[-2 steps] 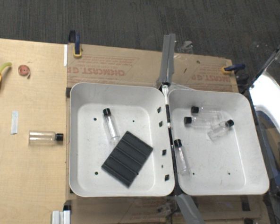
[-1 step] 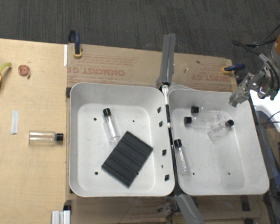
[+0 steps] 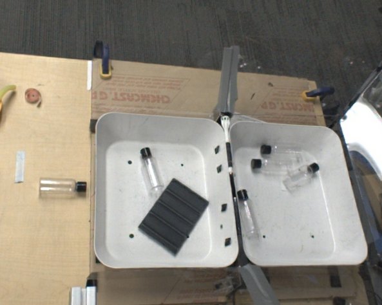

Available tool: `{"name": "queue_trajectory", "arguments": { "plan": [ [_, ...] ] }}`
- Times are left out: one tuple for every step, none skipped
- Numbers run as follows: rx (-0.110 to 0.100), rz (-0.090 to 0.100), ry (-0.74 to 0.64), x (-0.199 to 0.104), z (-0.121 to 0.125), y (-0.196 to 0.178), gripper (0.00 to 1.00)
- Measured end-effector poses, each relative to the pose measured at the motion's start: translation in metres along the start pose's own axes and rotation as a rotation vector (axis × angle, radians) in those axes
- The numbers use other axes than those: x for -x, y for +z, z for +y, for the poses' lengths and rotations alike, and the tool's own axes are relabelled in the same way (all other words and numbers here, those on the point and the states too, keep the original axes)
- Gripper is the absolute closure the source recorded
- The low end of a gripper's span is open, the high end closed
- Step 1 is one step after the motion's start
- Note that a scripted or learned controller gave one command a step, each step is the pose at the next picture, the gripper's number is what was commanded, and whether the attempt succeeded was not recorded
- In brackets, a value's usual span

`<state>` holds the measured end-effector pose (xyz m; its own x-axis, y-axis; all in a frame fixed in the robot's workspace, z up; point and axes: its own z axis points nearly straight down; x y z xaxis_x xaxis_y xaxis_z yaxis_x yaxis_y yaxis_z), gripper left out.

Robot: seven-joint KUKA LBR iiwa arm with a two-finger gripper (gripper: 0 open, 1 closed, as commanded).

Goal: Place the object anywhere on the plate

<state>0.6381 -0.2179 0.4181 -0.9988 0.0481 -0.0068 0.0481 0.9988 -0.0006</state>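
A pale stretch of the arm (image 3: 368, 130) at the view's right edge, slanting down and rightward.

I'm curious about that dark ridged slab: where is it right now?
The dark ridged plate lies tilted in the left bin, toward its front, just below a clear vial.

Wooden bench (image 3: 37, 236): two white bins (image 3: 102, 175), vial (image 3: 61, 186), cardboard (image 3: 182, 93).

You see a dark ribbed plate (image 3: 173, 216) and one vial (image 3: 150, 169) in the left bin (image 3: 101, 195); clear vials (image 3: 287, 164) lie in the right bin (image 3: 342, 209).
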Motion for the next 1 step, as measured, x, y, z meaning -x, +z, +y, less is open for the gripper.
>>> {"name": "queue_trajectory", "arguments": {
  "plan": [
    [0.002,0.0,-0.292,0.0022,0.0709,-0.0245,1.0]
  ]
}}
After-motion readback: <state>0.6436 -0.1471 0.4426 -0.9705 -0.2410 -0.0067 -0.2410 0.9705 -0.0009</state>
